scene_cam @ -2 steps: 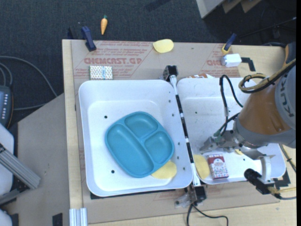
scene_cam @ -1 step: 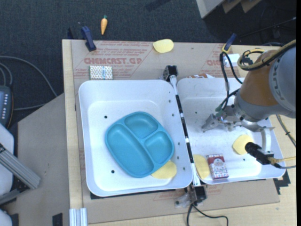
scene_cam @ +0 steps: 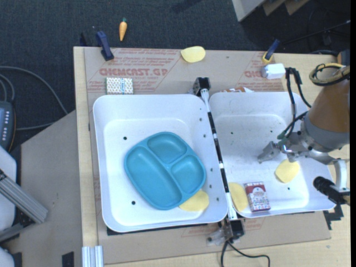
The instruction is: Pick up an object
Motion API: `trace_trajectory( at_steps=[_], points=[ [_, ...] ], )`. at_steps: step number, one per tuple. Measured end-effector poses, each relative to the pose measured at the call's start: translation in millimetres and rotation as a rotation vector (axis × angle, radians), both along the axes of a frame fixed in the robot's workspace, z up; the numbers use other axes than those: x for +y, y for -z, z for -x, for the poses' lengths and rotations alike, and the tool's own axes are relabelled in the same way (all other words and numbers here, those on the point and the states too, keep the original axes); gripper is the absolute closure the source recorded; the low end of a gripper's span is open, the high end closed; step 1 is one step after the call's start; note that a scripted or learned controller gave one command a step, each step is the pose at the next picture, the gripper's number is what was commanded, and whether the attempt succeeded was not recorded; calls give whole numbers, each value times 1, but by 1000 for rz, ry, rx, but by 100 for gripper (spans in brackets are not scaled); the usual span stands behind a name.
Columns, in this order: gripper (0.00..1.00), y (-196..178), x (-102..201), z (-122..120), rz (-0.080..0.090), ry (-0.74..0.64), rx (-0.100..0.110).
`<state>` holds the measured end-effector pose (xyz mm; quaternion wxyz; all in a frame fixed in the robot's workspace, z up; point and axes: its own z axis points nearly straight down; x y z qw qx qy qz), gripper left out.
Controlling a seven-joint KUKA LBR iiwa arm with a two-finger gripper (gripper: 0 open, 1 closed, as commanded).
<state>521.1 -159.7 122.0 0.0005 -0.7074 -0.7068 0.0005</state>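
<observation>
Reaching in from three o'clock, the grey arm (scene_cam: 328, 121) lowers its pincer (scene_cam: 276, 151) into the right bin (scene_cam: 250, 107); the metal fingers (scene_cam: 267, 152) point toward nine o'clock and appear spread, with nothing seen between them. Just beside the pincer, at its five o'clock, lies a yellow piece (scene_cam: 287, 171), the likeliest thing to be picked; it rests on the bin floor, apart from the fingertips. At the bin's six o'clock edge sit a small red-and-white carton (scene_cam: 257, 197) and, touching it on the nine o'clock side, another yellow piece (scene_cam: 238, 196). The left bin (scene_cam: 111, 115) holds a blue divided tray (scene_cam: 164, 169) with a yellow slice (scene_cam: 195, 202) tucked at its five o'clock corner; on the surface (scene_cam: 150, 65) beyond the bins, at twelve o'clock, lies a yellow lemon-like shape (scene_cam: 193, 54). By the look of it, the step in hand is the approach, with no grasp made yet; the next move would call for shifting the pincer toward five o'clock until the fingers straddle the yellow piece, then closing and lifting straight up, clear of the bin wall.
</observation>
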Motion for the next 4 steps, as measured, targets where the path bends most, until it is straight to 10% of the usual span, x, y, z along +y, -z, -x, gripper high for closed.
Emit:
trace_trajectory(
  at_steps=[2,3,4],
  points=[
    [0,37,-60,16,-7,-5,0],
    [100,27,-61,16,-1,-3,-3],
    [0,28,-60,16,-3,-3,-2]
  ],
)
